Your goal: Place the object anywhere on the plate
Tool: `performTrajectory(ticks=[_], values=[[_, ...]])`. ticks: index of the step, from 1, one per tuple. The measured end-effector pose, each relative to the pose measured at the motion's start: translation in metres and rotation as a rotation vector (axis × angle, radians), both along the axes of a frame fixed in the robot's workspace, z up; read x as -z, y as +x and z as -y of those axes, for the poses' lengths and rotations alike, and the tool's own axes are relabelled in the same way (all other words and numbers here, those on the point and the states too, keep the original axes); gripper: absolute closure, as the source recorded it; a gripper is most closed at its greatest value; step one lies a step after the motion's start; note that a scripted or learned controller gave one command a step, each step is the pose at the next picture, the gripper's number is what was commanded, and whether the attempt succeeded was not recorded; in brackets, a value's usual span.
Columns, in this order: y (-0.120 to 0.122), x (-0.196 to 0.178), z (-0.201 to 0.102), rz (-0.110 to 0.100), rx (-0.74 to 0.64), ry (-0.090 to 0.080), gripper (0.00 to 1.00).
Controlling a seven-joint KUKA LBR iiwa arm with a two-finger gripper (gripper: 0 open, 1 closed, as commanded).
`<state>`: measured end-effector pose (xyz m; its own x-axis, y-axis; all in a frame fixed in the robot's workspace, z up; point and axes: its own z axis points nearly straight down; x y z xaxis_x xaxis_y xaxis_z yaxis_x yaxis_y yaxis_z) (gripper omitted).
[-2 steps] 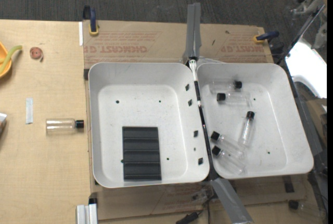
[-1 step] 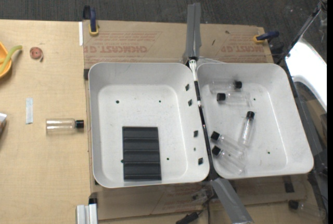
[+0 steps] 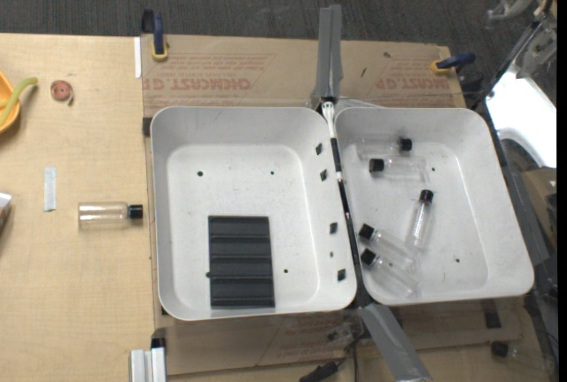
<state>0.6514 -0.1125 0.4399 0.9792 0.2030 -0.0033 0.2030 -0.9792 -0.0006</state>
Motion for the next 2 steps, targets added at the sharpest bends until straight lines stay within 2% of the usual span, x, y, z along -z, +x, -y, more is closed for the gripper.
performTrajectory(ticks=[1, 2], values=[[-0.033, 0.000, 0.077, -0.003, -0.056, 0.000, 0.00], [-0.012, 0.000, -0.025, 0.000, 0.006, 0.000, 0.00]])
